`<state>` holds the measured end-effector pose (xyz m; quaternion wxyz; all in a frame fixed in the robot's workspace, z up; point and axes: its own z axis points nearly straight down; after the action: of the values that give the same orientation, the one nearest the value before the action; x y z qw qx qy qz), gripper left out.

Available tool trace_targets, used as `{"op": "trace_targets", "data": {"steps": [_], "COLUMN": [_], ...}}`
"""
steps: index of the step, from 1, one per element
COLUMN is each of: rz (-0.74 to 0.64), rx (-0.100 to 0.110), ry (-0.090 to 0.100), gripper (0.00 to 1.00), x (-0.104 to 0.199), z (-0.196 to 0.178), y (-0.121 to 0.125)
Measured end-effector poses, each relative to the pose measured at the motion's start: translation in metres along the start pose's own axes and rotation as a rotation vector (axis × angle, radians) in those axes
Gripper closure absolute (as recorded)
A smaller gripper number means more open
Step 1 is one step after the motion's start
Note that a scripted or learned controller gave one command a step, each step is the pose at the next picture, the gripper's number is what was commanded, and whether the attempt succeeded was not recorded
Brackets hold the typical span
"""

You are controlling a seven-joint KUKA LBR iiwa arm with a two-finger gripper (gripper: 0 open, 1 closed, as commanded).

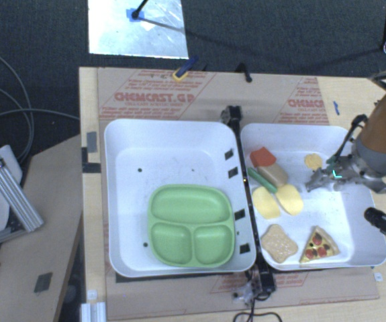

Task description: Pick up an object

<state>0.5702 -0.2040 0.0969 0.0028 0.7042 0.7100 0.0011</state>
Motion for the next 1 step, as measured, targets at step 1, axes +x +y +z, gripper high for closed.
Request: {"op": "trace_targets", "data": {"steps": [1], "rz": [0.002], "rx": [0.008], "ry": [0.006], "gripper": [0.0], "x": [0.0655], "z": [-0.0293], "y": [-0.0657]}}
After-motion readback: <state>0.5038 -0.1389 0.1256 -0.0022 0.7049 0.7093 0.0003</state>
